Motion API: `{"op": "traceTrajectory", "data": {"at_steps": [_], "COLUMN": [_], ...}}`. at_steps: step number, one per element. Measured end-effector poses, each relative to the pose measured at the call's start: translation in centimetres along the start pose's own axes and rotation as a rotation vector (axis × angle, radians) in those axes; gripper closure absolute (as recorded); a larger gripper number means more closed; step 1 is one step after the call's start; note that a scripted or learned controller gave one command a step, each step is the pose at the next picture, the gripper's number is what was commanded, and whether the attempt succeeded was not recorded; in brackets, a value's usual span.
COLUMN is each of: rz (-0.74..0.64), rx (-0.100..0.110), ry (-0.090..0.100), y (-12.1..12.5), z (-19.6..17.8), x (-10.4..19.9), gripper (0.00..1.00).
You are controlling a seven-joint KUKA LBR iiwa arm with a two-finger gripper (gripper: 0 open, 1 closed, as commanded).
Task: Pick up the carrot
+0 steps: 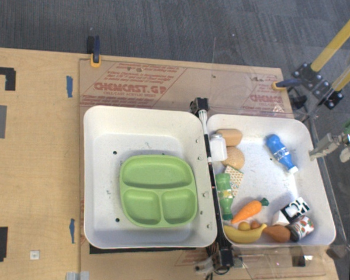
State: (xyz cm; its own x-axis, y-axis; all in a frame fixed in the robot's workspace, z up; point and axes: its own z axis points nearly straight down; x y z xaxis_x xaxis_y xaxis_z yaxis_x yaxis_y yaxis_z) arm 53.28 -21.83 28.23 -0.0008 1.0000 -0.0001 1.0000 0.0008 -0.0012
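- The carrot [247,210] is seen in the camera view lying tilted in the right bin [319,173], in its near half toward the divider between the bins, with its green top pointing away from the divider.
- Relative to the carrot: a banana [243,232] lies just on its near side, touching or nearly so; a green bottle [223,192] stands close on the divider side; a brown rounded item [278,232] and a black-and-white item [298,210] lie beyond the green top.
- A miss is judged likely from crowding: the banana could be caught or nudged in place of the carrot.
- A slip is also judged possible, since a tapered body could be squeezed out of a closing grip if taken near the thin end.
- A knock against the divider wall is a further risk on a slanted approach.
- Something pale is glimpsed far to the right of the carrot, past the bin's outer rim; it is too small to be made out, so the state of the claw cannot be told.
- Counted: one carrot, one banana, one green bottle, one blue bottle [280,152], two tan bread-like pieces [230,146], two white bins.
- One green divided plate [158,190] is counted in the left bin [98,162], well apart from the carrot.
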Motion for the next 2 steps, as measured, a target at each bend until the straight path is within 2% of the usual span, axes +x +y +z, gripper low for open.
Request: {"op": "traceTrajectory", "data": {"at_steps": [1, 2], "rz": [0.049, -0.115], "rx": [0.009, 0.005], "ry": [0.005, 0.006], "y": [-5.3, -5.3], "z": [10.7, 15.7], "x": [3.5, 10.7], "gripper": [0.00, 0.00]}}
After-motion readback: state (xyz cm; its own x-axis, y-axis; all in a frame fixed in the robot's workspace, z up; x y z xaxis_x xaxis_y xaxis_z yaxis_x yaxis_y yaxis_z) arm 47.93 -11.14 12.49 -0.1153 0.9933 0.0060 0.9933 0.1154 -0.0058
